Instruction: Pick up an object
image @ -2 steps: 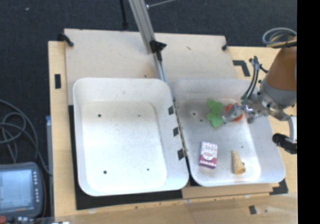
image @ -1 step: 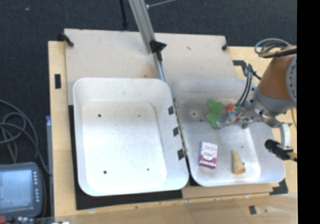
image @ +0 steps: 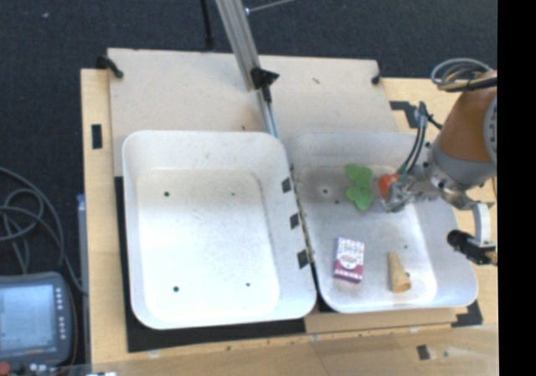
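Observation:
The right bin (image: 435, 282) holds a green soft object (image: 361, 187) near its middle, a small maroon and white box (image: 349, 260) toward the front, and a tan wedge-shaped piece (image: 398, 272) to the box's right. A small red-orange object (image: 386, 184) lies just right of the green one. My gripper (image: 397, 197) hangs low over the bin, right beside the red-orange object and close to the green one. Its fingers are too small and dark to read.
The left bin (image: 209, 224) lies alongside, separated by a ridge with black clips (image: 295, 220). A slanted metal pole (image: 237, 27) rises behind the bins. The arm's grey body and orange band (image: 465, 136) fill the right side, with cables above.

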Robot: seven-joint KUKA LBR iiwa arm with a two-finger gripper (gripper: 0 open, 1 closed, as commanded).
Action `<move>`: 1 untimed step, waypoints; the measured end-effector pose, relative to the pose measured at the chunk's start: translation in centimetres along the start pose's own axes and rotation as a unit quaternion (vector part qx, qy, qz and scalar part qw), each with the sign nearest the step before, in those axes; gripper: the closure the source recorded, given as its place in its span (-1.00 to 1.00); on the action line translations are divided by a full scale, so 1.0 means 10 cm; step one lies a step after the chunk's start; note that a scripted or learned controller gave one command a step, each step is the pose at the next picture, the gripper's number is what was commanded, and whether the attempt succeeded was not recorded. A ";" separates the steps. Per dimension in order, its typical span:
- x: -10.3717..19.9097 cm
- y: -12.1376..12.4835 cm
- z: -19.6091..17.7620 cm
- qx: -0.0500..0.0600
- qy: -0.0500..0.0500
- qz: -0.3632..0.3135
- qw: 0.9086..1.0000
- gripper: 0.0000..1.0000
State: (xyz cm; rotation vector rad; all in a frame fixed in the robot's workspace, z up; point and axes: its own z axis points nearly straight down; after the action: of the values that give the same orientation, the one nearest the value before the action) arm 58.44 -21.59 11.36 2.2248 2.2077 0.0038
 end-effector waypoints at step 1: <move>0.00 0.07 -0.45 0.000 0.001 -0.005 1.000 1.00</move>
State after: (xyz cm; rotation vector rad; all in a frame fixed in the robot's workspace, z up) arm 59.10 -21.54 15.90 2.2142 2.2198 0.0044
